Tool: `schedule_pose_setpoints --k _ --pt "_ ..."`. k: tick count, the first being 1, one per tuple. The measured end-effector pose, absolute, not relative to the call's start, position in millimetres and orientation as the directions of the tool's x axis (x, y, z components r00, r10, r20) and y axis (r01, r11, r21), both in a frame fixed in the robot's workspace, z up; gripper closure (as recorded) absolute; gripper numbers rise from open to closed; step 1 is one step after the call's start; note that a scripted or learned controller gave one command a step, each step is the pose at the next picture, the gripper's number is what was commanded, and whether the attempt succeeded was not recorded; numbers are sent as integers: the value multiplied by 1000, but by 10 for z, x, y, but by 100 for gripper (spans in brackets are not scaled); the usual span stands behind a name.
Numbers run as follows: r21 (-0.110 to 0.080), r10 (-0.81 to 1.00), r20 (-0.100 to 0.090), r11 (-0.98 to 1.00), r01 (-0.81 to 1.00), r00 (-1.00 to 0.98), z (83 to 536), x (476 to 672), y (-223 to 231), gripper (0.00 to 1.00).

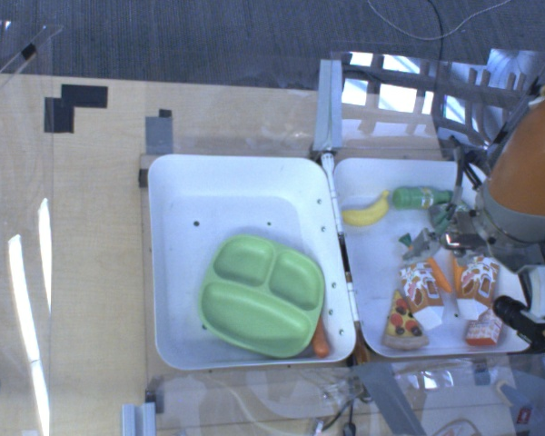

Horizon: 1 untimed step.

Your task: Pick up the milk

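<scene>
Camera view, right bin (pixel 374 243), near edge first: pizza (pixel 406 321) at 6 o'clock, small red carton (pixel 483 331) at 4. Behind lie two orange-and-white cartons, one (pixel 421 285) beside the other (pixel 478 278). We judge one is the milk, but cannot say which. Gripper (pixel 447 235) hangs at their 12 o'clock; open or closed, we cannot tell. We should centre over one carton, clear of its neighbour, before descending. Farther: banana (pixel 367 211), bottle (pixel 420 197).

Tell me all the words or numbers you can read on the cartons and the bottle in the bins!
None can be read.
Left milk carton: orange and white print, too blurred to read.
Right milk carton: the same pattern, too blurred.
Green bottle: label too small to make out.
Small red and white box: markings too blurred.
Green tray, banana and pizza slice: no writing visible.
</scene>
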<state>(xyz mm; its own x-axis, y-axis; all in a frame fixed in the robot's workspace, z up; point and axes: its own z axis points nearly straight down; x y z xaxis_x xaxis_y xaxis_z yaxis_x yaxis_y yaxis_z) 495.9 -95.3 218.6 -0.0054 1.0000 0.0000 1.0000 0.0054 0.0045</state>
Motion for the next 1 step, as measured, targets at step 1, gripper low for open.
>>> schedule_pose_setpoints --k 1 --pt "7 996 0 -93 996 93 955 4897 -1458 0"
